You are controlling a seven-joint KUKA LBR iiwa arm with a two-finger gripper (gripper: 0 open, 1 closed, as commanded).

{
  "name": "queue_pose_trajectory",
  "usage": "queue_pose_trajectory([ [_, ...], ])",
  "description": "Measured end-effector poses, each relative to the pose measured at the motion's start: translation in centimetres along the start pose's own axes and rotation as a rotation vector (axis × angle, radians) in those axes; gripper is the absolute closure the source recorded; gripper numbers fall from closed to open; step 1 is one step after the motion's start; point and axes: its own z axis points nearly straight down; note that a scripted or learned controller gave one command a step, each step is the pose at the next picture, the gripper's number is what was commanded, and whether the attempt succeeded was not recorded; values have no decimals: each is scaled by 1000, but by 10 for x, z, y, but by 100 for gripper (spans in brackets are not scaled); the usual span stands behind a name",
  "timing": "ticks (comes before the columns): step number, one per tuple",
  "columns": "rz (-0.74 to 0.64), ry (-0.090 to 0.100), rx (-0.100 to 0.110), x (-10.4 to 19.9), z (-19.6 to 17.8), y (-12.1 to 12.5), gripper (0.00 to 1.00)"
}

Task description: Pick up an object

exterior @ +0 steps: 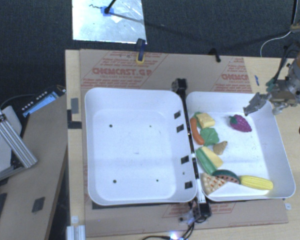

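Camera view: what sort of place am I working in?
Probably a robotics lab bench for grasping trials: two white bins side by side on cardboard, toy food such as purple grapes and corn, cables around.

The arm (pixel 299 79) comes into view at the right edge, over the far right corner of the right bin. Its wrist is a grey, rounded metal body, paler on top and darker underneath. Above it sits a tan-orange patch (the band, mostly cut off by the edge). A thin pale cable loops up from the wrist toward the far right, beside a darker one. Left of the wrist a grey bracket with small bluish marks carries the gripper (pixel 253 105), a slim grey piece with a darker tip, blurred so that its fingers cannot be told apart. A small black knob shows below the wrist, at the edge.
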Motion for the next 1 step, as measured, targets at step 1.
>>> queue_pose_trajectory([
  [1, -5, 6, 13, 67, 147, -48, 0],
])
